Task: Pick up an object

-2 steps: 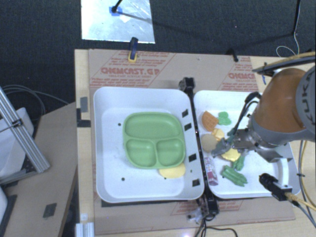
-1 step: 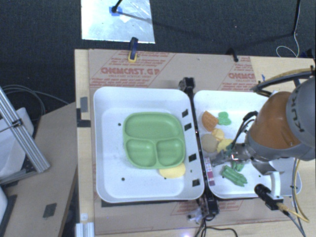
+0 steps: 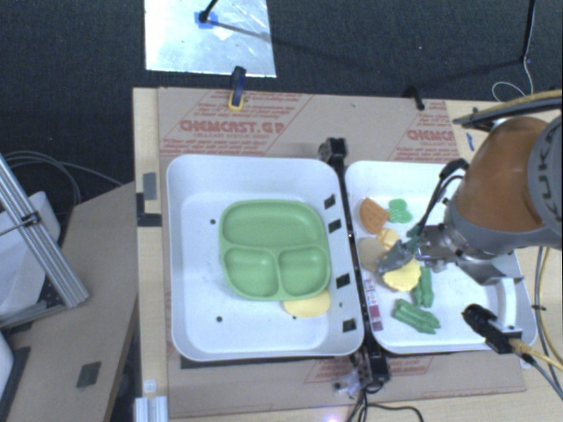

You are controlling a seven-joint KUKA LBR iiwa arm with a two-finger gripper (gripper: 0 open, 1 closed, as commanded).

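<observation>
Nothing is lifted yet: at the frame's right the gripper (image 3: pixel 396 260) is down in the right bin (image 3: pixel 457 337) just over a yellow piece (image 3: pixel 403 277) among the toy foods, its grip impossible to make out.

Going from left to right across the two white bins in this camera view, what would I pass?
Left bin → green divided tray → yellow piece by the tray's near edge → black divider between the bins → orange piece → small green piece → robot arm.
</observation>
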